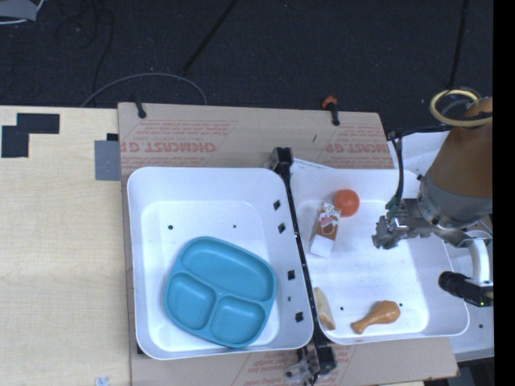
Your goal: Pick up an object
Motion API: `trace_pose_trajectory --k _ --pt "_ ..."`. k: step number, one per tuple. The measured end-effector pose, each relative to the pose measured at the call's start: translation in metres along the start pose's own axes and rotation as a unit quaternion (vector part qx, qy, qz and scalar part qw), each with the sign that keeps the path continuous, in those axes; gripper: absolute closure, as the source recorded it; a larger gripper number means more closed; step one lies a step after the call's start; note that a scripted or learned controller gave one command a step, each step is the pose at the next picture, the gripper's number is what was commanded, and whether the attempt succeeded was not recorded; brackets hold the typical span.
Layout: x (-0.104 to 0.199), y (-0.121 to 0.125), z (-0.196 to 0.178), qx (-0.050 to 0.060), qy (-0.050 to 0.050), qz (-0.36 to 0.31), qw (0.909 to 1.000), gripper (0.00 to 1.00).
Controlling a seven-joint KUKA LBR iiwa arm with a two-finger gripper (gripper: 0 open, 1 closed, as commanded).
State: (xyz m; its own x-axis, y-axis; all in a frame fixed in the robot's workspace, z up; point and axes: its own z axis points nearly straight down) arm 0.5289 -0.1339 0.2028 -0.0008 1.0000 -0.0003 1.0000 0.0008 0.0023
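Camera view from above the counter: we see the grey arm with its orange band point(471, 155) reaching in from the right, its end effector point(387, 233) low over the right-hand shallow white bin point(451, 312). We cannot tell how far it is open, and nothing shows in its grasp. We judge the step to be the approach, no object yet chosen. Candidates lie to its left and below: a small red ball point(347, 202), a brown-and-white sauce packet point(325, 228) just beside the ball, and a tan plastic drumstick point(376, 316) near the front wall. The next move calls for centring over one item and descending. A blue compartment tray point(220, 290) rests in the left bin.
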Motion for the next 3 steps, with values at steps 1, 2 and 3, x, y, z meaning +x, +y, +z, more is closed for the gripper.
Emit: trace_pose_trajectory --k 1,2,3 --pt "-0.001 0.001 -0.048 0.001 0.0 0.0 1.0 1.0" --pt "0.055 0.0 -0.034 0.003 0.001 -0.002 1.0 1.0" --pt "0.101 0.005 -0.025 0.004 0.001 0.0 1.0 1.0"
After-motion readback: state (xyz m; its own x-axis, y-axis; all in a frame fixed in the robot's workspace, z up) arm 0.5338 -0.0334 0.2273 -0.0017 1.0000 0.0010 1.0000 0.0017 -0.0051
